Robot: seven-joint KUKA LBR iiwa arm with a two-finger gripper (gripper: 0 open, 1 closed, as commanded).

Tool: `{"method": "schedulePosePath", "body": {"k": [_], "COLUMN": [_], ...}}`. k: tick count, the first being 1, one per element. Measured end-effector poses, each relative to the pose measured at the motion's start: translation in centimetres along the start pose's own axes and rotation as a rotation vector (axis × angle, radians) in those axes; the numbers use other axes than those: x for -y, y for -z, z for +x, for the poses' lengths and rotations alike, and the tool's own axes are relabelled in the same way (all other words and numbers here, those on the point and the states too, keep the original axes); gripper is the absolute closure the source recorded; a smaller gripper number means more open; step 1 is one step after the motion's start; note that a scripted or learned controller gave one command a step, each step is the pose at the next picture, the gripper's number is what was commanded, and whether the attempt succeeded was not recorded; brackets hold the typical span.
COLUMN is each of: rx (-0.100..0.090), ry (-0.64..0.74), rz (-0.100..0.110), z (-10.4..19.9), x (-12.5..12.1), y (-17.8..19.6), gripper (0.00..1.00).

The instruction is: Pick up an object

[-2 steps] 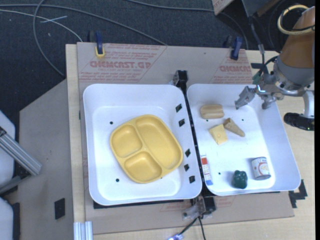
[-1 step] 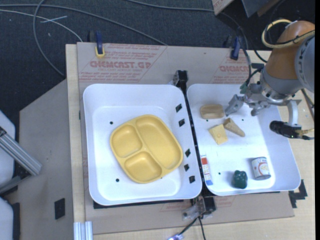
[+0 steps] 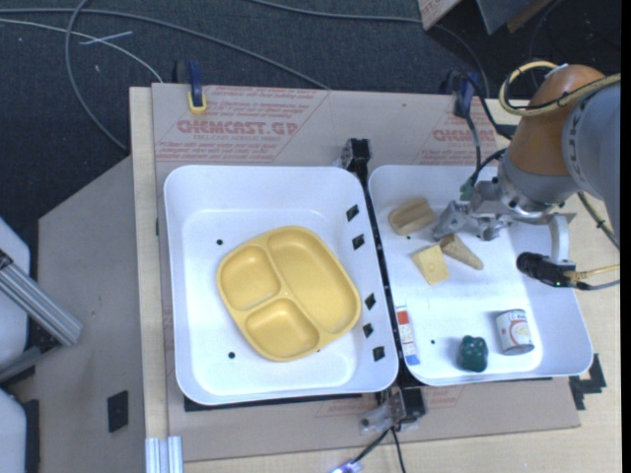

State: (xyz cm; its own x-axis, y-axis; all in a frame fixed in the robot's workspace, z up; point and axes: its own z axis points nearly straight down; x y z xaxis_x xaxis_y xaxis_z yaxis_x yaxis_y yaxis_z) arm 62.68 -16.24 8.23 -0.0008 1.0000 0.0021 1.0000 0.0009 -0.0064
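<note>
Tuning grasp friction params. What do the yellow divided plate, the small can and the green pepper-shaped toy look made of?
Yellow divided plate: likely moulded plastic, matte to satin; uniform colour, soft rounded compartment ridges.
Small can: probably metal with a paper or printed label; pale shiny rim, red and white wrap.
Green pepper-shaped toy: probably plastic or rubber, slightly glossy; dark green with small highlights. Too small to be sure.

Grey arm [image 3: 596, 136] — orange band [image 3: 548, 116], yellow cable [image 3: 523, 77] looped above.

Single fixed overhead camera, slanted down, mid-distance: both bins [image 3: 187, 264] centre frame, arm [image 3: 552, 136] entering upper right.
</note>
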Motion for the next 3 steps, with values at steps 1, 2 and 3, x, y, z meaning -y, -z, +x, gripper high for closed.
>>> {"method": "schedulePosePath", "body": {"k": [1, 2, 3], "rx": [0.001, 0.005, 0.004], "ry": [0.000, -0.001, 0.001], "rz": [-0.007, -0.014, -0.013], "z": [0.0, -1.0, -0.6], "x": [-0.2, -0.6, -0.3], "y": [1.5, 7.0, 11.7], "gripper": [1.00, 1.00, 1.00]}}
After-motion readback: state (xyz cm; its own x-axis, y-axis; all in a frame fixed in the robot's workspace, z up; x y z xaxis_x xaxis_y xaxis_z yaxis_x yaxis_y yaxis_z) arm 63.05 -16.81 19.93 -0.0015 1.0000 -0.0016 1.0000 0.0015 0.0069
